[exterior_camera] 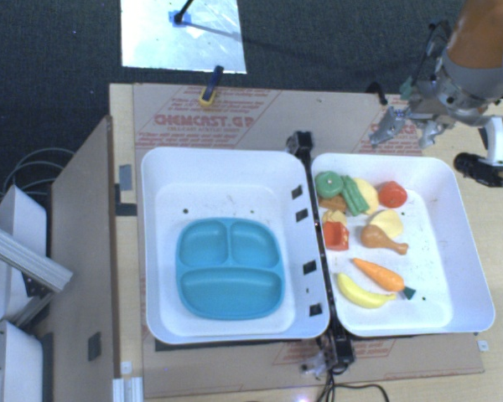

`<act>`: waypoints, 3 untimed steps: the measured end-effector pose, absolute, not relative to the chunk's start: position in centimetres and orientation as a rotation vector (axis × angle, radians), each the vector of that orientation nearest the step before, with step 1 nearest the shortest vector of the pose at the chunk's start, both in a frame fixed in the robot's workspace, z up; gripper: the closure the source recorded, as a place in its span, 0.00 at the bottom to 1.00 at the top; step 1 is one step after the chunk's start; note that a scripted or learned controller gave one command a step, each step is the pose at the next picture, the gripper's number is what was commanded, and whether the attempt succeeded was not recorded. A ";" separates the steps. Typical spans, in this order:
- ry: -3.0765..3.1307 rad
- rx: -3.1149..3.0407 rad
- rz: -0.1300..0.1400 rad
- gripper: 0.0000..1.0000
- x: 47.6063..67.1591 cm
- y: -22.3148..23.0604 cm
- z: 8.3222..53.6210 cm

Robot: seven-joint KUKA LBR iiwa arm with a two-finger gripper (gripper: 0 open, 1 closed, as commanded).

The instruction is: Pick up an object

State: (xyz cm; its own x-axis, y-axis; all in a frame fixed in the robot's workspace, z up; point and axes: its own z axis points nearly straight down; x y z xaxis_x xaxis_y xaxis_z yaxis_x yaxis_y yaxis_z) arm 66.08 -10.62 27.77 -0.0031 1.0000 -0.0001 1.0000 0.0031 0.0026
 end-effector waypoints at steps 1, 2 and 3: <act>2.213 2.213 0.009 0.00 66.4 -11.9 11.6; 2.226 2.224 -0.003 0.00 60.6 -8.2 8.3; 2.225 2.212 0.005 0.00 66.1 -9.3 8.6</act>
State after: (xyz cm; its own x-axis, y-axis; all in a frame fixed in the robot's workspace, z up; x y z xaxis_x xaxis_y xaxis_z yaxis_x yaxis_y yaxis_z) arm 66.07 -9.30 8.56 -0.0058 1.0000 -0.0007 1.0000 0.0058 0.0049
